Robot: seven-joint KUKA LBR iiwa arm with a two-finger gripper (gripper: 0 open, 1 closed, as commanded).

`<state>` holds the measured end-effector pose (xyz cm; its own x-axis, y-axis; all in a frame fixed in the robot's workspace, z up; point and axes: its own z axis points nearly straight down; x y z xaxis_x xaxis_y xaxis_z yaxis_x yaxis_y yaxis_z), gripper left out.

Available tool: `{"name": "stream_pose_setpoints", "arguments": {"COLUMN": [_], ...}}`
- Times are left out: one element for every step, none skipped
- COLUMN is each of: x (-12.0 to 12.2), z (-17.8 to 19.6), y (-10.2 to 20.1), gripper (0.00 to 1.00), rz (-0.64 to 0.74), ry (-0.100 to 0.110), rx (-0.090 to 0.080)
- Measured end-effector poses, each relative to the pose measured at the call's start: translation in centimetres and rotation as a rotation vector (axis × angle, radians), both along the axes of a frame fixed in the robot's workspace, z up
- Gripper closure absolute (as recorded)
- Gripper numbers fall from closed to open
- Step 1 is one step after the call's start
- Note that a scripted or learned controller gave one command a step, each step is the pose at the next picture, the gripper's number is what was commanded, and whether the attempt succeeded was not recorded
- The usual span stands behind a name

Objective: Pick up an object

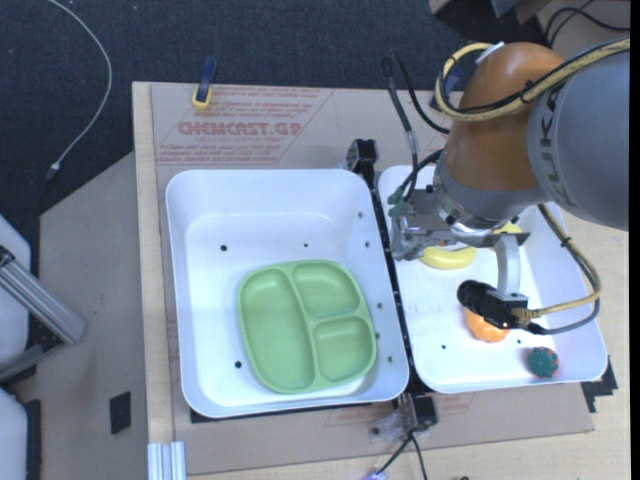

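My gripper (411, 236) hangs low over the left part of the right bin (450, 363), close to the wall between the two bins. A yellow banana-shaped object (449, 258) lies just right of it, partly under the wrist. Further toward the front sits an orange object (489, 328), with a black part of the arm's cabling over its top. A small teal ball (542, 361) rests near the bin's front right corner. The grey arm with its orange band (500, 118) covers the back of the right bin.
The left bin (200, 218) holds a green divided plate (305, 323) in its front half. Black cables run along the wall between the bins. A yellow and blue clamp (204, 83) sits at the cardboard's back edge.
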<state>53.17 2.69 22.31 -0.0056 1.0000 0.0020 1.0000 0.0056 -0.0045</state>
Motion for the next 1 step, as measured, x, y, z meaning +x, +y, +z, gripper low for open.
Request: {"name": "stream_pose_setpoints", "arguments": {"x": [0.06], "z": [1.08], "y": [5.36], "gripper": [1.00], "rz": [0.000], "ry": [-0.006], "rx": [-0.001]}}
